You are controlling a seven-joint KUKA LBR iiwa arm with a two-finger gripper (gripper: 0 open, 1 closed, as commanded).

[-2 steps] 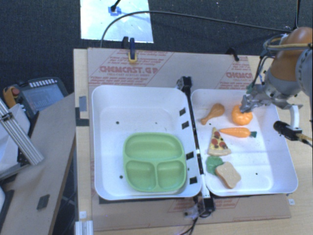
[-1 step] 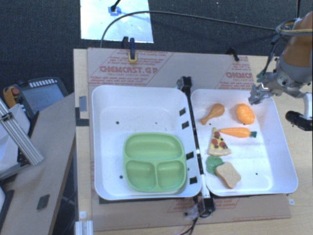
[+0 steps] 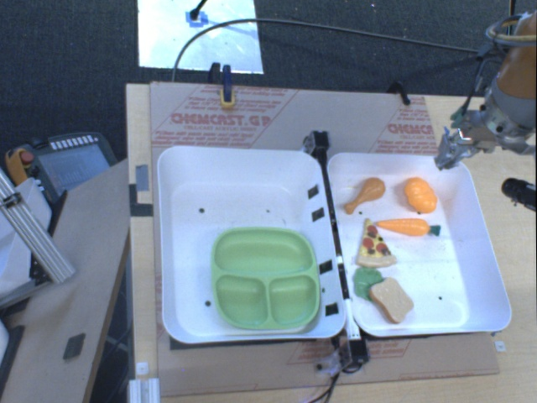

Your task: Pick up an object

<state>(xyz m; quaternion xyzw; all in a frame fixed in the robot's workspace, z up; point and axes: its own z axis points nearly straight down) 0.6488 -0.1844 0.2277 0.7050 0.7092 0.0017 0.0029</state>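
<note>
- Six toy foods lie in the right bin point(image 3: 487, 250); the orange point(image 3: 420, 195) sits upper right.
- Gripper point(image 3: 449, 154) hovers over the bin's upper-right rim, holding nothing; finger opening cannot be told.
- Step: approach. Next: descend onto one item.

A single fixed camera looks down from above at a slant, far enough back to take in the whole worktop point(image 3: 277, 107) with margin around it. The two shallow white plastic bins, left point(image 3: 180, 225) and right point(image 3: 470, 250), sit side by side across the middle and lower part of the frame, the far edge of the worktop higher up. Dark speckled carpet floor point(image 3: 67, 49) fills the top. The grey arm with its orange band point(image 3: 512, 82) enters from the upper right edge.
</note>
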